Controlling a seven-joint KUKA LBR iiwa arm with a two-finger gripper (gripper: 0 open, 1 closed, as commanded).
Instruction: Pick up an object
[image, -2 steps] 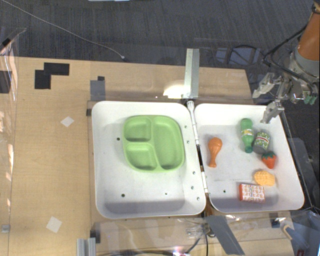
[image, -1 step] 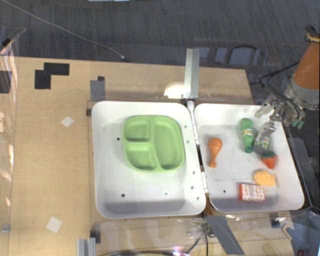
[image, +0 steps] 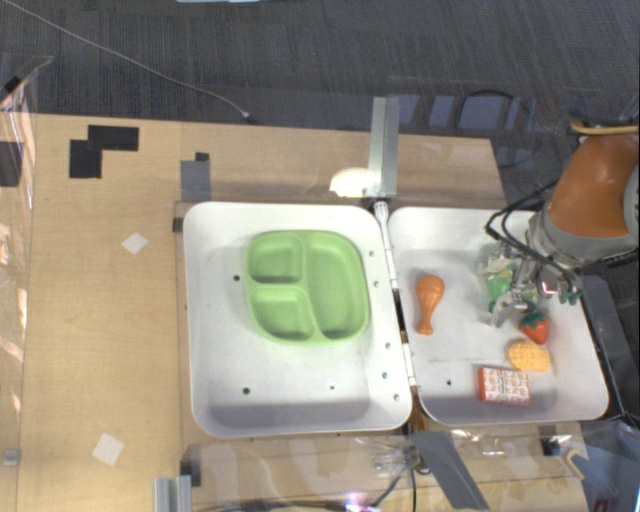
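Observation:
In the right bin (image: 450, 395) lie an orange drumstick-shaped toy (image: 428, 302), a red strawberry-like toy (image: 537, 326), a yellow-orange lumpy piece (image: 529, 357) and a red patterned box (image: 503, 385). A green and white object (image: 498, 281) sits under the gripper (image: 513, 302), which hangs low over the bin's right side, just left of the strawberry. The arm's orange band (image: 598, 196) is above it at the right edge.
The left bin (image: 215, 390) holds a green divided plate (image: 304, 286) in its middle. A metal post (image: 384, 143) stands behind the seam between the bins. Black cables loop near the wrist. The wooden bench spreads to the left.

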